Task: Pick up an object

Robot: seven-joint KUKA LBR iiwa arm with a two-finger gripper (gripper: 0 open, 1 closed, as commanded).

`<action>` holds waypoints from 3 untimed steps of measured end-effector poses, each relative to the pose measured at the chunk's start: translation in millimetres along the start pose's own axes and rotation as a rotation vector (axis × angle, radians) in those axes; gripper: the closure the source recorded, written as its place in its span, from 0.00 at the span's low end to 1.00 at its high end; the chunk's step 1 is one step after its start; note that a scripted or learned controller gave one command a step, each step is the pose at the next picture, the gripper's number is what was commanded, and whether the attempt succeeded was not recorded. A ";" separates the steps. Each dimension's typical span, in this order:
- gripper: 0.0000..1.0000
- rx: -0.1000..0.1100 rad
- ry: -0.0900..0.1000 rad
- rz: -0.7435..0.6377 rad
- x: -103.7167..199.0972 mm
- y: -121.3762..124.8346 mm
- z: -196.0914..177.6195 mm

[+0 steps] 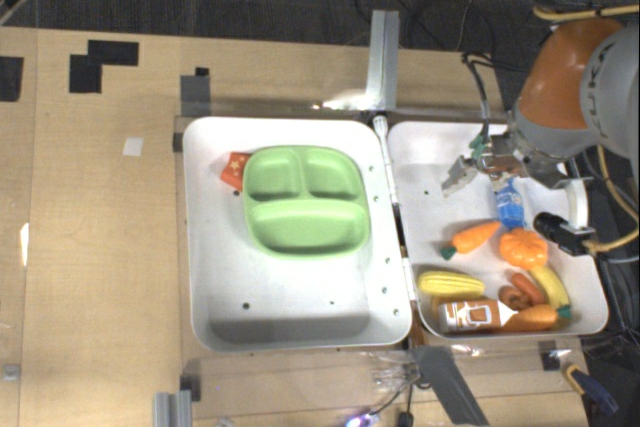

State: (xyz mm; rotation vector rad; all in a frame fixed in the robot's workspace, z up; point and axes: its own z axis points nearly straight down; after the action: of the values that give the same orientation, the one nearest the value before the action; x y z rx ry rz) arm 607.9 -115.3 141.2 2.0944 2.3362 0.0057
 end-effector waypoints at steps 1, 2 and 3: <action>0.00 -0.006 -0.001 0.076 -12.9 -96.0 50.7; 1.00 -0.014 -0.001 0.074 -11.6 -92.2 38.6; 1.00 -0.005 -0.001 0.197 -7.5 -60.0 51.5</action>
State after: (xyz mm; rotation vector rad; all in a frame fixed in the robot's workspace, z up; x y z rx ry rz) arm 549.3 -129.3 89.4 2.3110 2.1164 0.0102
